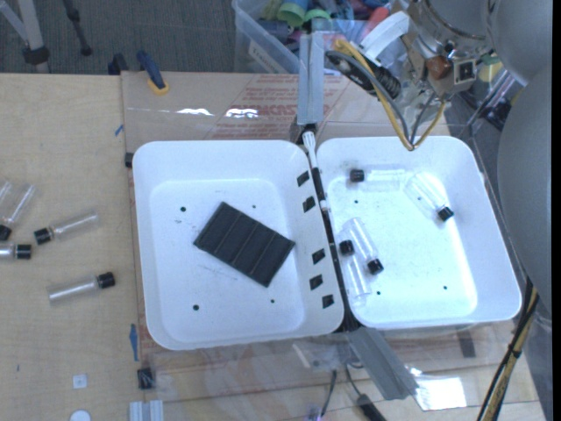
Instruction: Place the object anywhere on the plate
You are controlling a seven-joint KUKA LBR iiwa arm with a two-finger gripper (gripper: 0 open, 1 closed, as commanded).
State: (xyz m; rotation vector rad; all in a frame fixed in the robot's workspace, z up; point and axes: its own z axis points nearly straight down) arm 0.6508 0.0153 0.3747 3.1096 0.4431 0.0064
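A black ridged plate lies flat and askew in the middle of the left bin. The right bin holds several clear vials with black caps: one near the back, one at the right, and two side by side near the divider. My gripper hangs above the back rim of the right bin, under the orange-banded wrist, with yellow cable looping beside it. I see nothing held in it.
More capped vials lie loose on the wooden bench left of the bins. A clear tub of colourful toys stands behind the bins. A metal bar rises at the divider's far end.
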